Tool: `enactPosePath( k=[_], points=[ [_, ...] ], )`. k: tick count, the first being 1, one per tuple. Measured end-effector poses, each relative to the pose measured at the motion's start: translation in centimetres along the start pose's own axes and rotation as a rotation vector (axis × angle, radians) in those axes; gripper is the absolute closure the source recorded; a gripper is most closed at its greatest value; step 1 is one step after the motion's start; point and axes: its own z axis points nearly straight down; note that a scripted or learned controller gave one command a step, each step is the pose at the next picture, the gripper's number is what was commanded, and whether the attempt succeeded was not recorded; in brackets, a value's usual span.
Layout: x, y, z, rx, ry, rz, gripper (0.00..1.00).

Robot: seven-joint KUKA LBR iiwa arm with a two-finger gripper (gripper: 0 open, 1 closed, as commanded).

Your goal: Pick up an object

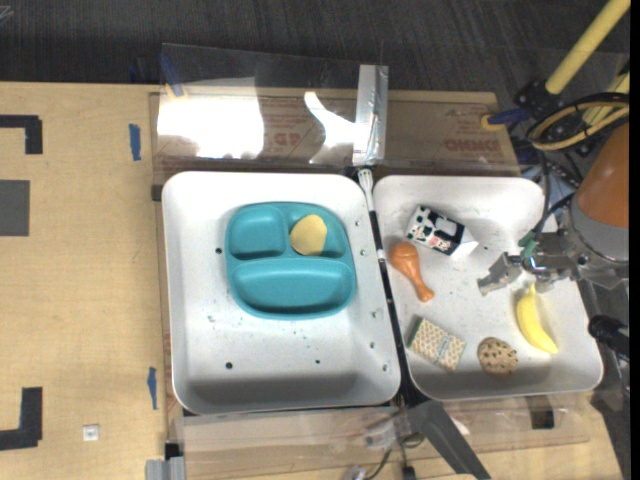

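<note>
Jaws hang above right bin (560, 363) beside banana (535, 323).

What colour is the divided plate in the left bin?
Teal blue; the divided plate shows plainly in the camera view.

Left bin (190, 298): divided plate (290, 260) in it, a lemon (308, 234) in the plate's rear right compartment. Right of plate, in right bin (470, 193): carton (436, 230) rearmost, drumstick (410, 267), banana (535, 321) farthest right, cracker (437, 343) and cookie (497, 355) nearest front.
</note>
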Motion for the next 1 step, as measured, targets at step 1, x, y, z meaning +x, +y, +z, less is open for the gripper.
enactPosePath(
  k=[1],
  points=[
    [2.52, 3.83, 9.64, -0.011, -0.003, -0.129, 0.00]
  ],
)
